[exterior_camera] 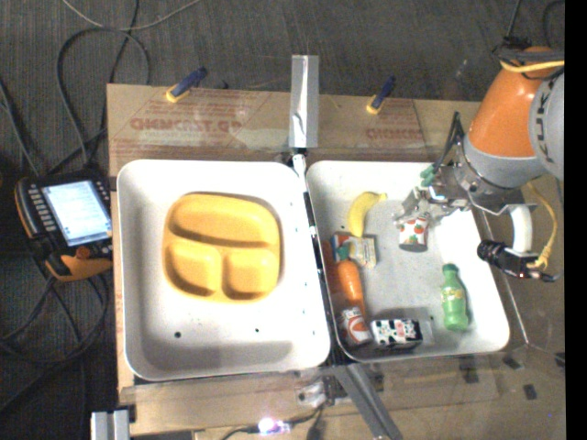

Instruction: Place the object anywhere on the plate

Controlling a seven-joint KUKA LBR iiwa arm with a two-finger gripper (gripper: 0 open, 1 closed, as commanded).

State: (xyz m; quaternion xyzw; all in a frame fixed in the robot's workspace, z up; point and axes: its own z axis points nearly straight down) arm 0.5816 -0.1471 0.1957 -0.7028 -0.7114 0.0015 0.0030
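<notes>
Small white carton with red print (414, 234) just under my claw (424, 200), over right bin (500, 337); cannot tell if gripped or claw shut. Banana (363, 211) to its left, green bottle (453, 296) below-right. Yellow divided plate (223, 246) sits in left bin (147, 356).

My gripper (420, 211) hangs over the right bin (491, 337), just above a small carton (414, 233); the banana (363, 211) lies left, the divided plate (223, 246) in the left bin (147, 337).
</notes>
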